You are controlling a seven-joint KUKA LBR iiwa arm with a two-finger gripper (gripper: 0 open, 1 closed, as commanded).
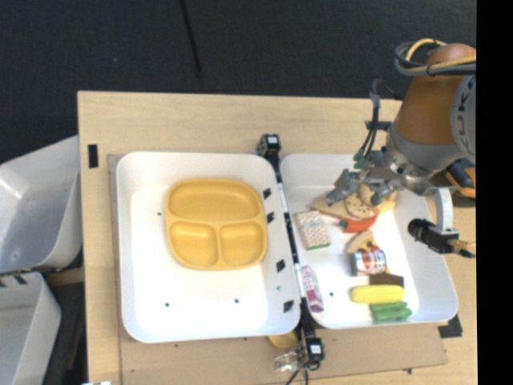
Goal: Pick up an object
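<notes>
The gripper (362, 184) hangs low over the right bin's (429, 291) far part, above a tan flat toy (346, 206) (long axis left to right). Whether its fingers are spread, I cannot tell. The left bin (144, 295) holds a yellow divided plate (216, 222).

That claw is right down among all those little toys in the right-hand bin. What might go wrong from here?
1. The gripper sits low over a tight cluster: a tan flat piece, an orange piece and a yellow piece lie touching, so it may catch two at once or none.
2. Closing there could shove neighbours such as the small can or the patterned packet aside.
3. A flat piece might slip out on lifting.
</notes>
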